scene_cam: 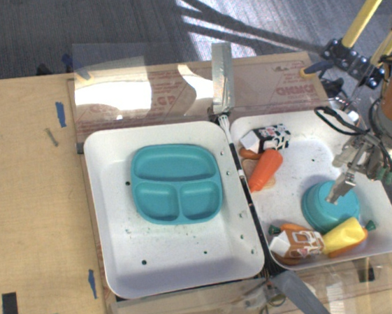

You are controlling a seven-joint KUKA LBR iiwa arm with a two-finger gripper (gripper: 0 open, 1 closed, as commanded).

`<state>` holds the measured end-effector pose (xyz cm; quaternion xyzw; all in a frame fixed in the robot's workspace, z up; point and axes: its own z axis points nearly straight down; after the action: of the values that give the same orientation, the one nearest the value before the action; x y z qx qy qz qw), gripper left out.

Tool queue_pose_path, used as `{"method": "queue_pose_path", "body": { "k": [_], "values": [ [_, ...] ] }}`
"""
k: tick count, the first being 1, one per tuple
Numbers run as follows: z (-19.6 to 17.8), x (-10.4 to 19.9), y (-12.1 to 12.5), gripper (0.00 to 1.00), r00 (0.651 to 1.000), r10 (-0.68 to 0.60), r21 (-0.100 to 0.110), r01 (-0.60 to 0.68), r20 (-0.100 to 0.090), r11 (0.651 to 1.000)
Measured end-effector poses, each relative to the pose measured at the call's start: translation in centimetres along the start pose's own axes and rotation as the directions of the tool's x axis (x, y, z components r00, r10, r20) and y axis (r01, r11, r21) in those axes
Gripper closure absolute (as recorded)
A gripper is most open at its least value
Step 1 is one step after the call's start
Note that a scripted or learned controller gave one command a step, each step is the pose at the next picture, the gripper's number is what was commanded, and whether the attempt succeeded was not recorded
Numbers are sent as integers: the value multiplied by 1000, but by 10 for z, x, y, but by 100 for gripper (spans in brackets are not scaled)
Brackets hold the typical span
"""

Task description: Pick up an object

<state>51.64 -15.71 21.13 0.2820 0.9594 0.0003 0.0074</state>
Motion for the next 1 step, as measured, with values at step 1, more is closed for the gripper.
{"method": "queue_pose_path", "body": {
  "k": [1],
  "values": [
    [122,-22,64,0,998,-65,-2,65,1,998]
  ]
}}
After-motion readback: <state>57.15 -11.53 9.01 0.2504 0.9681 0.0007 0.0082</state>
